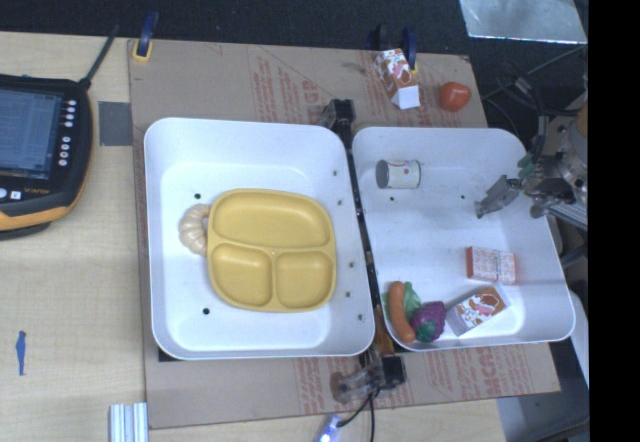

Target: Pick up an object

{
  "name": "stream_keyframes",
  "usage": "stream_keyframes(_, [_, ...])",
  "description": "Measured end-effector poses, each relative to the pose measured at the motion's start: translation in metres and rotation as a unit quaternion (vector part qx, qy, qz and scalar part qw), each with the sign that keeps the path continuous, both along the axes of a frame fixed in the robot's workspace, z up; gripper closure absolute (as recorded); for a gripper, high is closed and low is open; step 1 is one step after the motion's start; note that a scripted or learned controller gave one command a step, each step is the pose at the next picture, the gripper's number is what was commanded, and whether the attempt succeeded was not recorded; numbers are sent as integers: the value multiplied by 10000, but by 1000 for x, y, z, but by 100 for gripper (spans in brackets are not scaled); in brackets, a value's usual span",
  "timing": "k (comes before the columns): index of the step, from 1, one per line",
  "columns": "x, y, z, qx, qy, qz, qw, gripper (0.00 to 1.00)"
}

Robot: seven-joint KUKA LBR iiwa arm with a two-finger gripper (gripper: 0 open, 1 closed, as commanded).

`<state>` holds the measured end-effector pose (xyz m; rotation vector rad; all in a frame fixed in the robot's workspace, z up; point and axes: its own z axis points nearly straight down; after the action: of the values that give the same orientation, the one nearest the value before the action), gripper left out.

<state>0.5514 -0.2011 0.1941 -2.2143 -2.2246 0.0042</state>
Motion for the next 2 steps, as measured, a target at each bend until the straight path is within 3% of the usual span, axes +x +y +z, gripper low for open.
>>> stream_keyframes(1, [-36,22,-100,-8,-25,8,10000,0])
stream_keyframes(2, [-35,19,-89,-40,-39,16,10000,100])
